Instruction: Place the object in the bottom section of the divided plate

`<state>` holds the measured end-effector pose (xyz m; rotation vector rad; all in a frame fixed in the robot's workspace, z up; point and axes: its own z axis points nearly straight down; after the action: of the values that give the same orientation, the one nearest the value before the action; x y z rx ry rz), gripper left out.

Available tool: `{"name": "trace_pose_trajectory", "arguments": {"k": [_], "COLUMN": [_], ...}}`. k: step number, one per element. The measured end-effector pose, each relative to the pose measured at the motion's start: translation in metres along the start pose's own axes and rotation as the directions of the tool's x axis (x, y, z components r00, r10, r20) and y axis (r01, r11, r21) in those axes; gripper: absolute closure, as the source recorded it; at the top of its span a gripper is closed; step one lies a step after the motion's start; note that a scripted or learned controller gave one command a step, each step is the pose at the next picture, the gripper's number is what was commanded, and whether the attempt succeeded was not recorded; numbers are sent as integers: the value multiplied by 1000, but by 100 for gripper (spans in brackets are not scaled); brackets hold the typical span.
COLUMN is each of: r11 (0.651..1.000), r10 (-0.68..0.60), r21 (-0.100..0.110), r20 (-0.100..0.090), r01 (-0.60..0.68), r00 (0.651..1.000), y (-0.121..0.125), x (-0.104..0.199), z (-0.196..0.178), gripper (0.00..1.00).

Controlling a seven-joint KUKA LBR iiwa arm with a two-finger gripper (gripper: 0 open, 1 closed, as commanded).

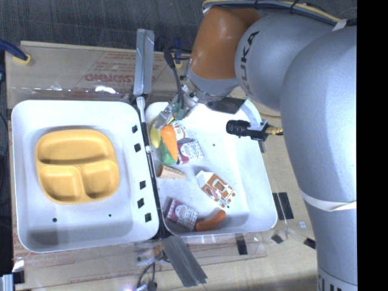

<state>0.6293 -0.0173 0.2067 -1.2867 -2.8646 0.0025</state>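
The hand (171,115) hovers low over the carrot (169,142) in the right bin's (257,180) upper left corner, likely reaching to grasp; its opening I cannot tell. The plate (77,163) waits in the left bin (24,162).

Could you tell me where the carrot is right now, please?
The carrot lies in the right bin, near its upper left corner, just under the gripper and above the cone.

The big grey arm (315,102) runs off the right and bottom edges and hides the right white bin's (254,205) far corner. Just below the gripper (171,115), food toys crowd together, so fingertips blur into clutter.
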Motion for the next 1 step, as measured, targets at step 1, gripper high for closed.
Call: {"name": "trace_pose_trajectory", "arguments": {"k": [1], "r11": [1000], "r10": [11], "r21": [2], "r20": [-1], "r01": [-11], "r00": [1000], "y": [-16], "x": [100], "z": [16], "gripper": [100]}}
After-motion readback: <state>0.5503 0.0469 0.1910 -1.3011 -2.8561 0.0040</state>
